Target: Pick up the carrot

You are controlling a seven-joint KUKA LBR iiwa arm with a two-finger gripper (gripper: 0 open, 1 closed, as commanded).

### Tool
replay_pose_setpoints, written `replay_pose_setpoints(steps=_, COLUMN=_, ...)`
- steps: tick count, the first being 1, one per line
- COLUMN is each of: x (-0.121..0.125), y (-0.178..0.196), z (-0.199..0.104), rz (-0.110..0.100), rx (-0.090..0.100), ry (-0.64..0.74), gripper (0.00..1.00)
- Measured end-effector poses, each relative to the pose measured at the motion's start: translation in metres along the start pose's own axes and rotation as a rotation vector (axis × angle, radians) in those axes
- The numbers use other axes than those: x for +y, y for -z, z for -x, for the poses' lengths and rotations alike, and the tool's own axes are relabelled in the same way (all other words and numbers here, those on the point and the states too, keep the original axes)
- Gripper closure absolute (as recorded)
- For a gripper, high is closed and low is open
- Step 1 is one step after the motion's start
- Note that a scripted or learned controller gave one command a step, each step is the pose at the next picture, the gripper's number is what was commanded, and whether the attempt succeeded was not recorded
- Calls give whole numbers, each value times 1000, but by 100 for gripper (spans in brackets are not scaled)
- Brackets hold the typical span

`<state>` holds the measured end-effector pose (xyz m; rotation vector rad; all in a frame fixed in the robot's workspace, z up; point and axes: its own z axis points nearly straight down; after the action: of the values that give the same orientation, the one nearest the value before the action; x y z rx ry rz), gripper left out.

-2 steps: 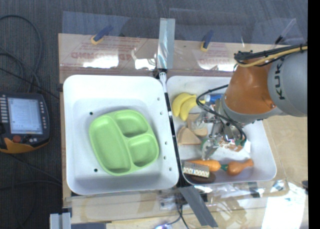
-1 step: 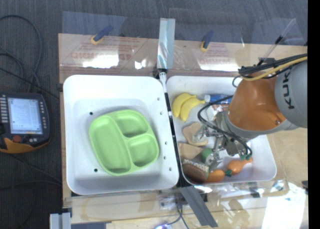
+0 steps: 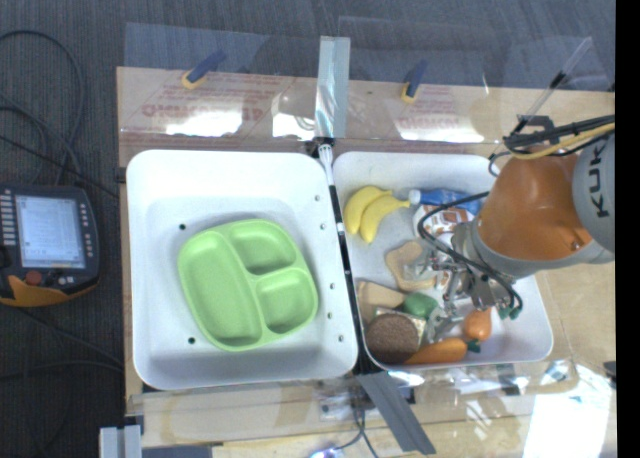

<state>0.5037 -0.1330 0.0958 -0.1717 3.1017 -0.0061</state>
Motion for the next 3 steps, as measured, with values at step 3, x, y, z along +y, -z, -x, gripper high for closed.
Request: replay_pose_setpoints(steps=3, x=-10, y=1, z=-10, rz=-8, rx=-4, ry=-273, gripper=0)
